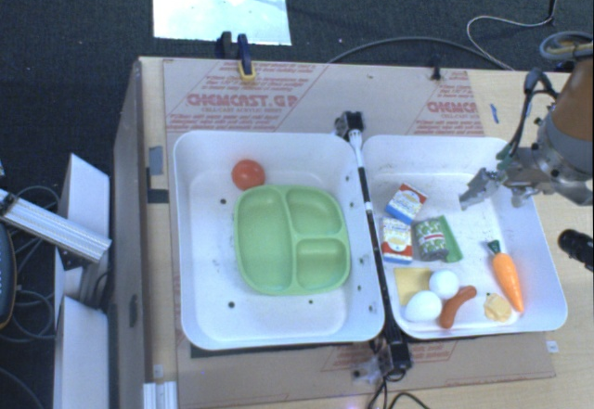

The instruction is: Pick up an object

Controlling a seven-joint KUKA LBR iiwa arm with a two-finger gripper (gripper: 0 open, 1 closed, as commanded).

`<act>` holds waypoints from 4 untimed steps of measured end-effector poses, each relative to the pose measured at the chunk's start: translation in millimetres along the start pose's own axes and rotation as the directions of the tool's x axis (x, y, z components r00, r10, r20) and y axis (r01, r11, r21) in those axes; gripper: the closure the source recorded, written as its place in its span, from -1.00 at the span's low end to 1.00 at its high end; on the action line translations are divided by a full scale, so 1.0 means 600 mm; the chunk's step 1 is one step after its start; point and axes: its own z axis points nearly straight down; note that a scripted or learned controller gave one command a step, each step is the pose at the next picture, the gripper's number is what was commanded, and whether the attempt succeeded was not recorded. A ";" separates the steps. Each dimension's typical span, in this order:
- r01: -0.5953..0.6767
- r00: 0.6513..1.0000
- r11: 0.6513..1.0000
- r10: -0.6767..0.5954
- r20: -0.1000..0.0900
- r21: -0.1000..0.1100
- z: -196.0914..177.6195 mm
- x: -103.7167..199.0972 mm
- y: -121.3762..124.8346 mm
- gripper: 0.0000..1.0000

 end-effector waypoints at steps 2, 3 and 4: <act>0.001 1.000 1.000 -0.001 0.000 -0.001 0.268 0.013 0.162 -1.00; 0.002 1.000 1.000 -0.002 0.000 -0.002 0.266 0.070 0.216 -1.00; 0.005 1.000 1.000 -0.005 0.002 -0.005 0.247 0.069 0.218 1.00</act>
